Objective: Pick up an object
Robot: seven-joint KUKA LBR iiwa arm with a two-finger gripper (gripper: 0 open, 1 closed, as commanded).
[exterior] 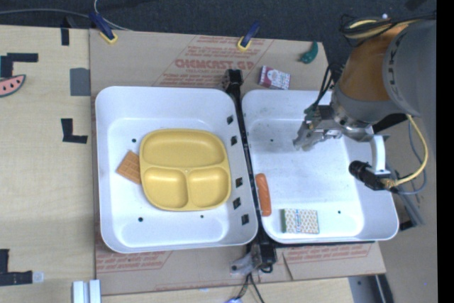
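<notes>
Gripper [306,140]: low over the right shallow white plastic bin [355,223], fingers' state unreadable, can't tell.
Orange carrot-shaped toy [263,194]: that bin's left wall.
Patterned flat packet [300,221]: its front.

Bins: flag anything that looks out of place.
A tan flat piece in the left bin is wedged partly under the yellow divided tray. A small red packet lies on the cardboard outside the right bin.
</notes>
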